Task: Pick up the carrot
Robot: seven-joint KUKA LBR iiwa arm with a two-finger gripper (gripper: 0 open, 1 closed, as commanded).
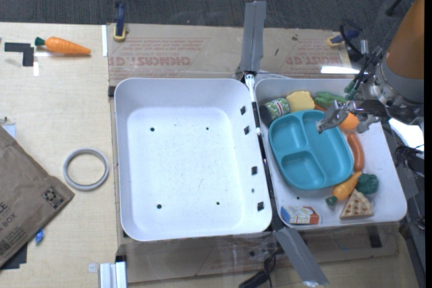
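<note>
Gripper: fingers' state cannot be told; poised over blue tray rim in right bin, beside an orange item, possibly fruit. Carrot: lying in the same bin, just below the tray, near pizza slice.

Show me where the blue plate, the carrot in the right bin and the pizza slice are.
blue plate (305,168): camera view, bare floor of its lower compartment.
carrot (347,185): camera view, middle of its orange body.
pizza slice (356,206): camera view, centre of the wedge.
</note>
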